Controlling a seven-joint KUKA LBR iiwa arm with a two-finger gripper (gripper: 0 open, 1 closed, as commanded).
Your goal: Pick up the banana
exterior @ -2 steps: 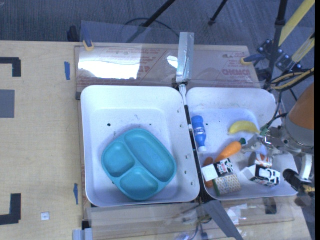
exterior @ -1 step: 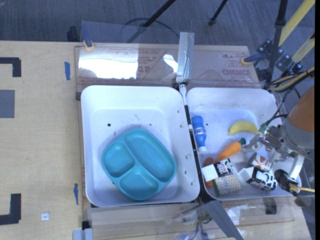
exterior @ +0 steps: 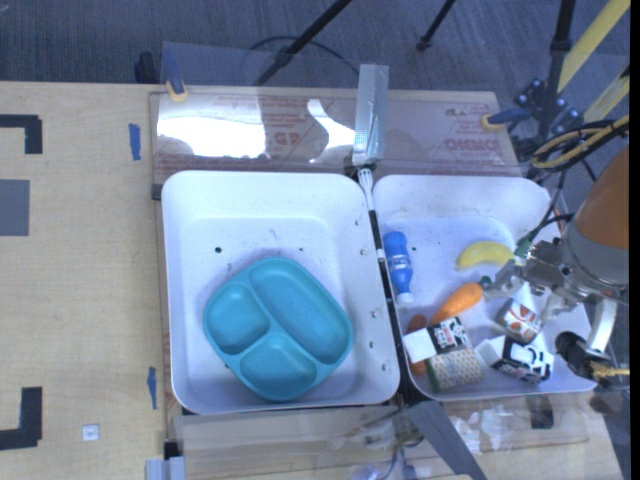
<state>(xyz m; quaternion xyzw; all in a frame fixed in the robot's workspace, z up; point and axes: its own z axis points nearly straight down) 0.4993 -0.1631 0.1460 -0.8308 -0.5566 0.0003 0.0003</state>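
The yellow banana (exterior: 485,255) lies in the right bin (exterior: 440,203), near its right side, curved and flat on the floor. My gripper (exterior: 527,273) reaches in from the right edge and hovers just right of and slightly below the banana's end. It sits over a small red-and-white can (exterior: 519,318). Nothing can be made out in its grasp.
The right bin also holds a blue bottle (exterior: 398,264), an orange carrot (exterior: 458,301), a black-and-white box (exterior: 439,340), a mesh-wrapped item (exterior: 455,370) and a black-and-white toy (exterior: 526,360). A blue divided plate (exterior: 277,326) lies in the left bin (exterior: 200,208).
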